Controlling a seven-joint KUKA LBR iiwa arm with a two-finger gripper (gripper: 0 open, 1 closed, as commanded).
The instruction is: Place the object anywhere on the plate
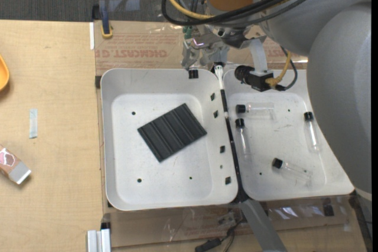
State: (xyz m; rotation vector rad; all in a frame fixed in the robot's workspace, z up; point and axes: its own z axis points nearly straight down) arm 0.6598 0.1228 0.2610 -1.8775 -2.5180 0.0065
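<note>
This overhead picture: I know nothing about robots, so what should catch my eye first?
First the big grey arm with its orange band, filling the upper right, its gripper above the bins' far edge. Next the dark ribbed plate lying flat in the left bin, then the small clear vials scattered in the right bin.

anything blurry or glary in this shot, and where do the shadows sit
Camera view: the arm looms close and soft-edged at right; the dark ribbed plate in the left bin is sharp, with barely any shadow; the clear tubes in the right bin almost vanish against white; mild sheen on taped cardboard.
</note>
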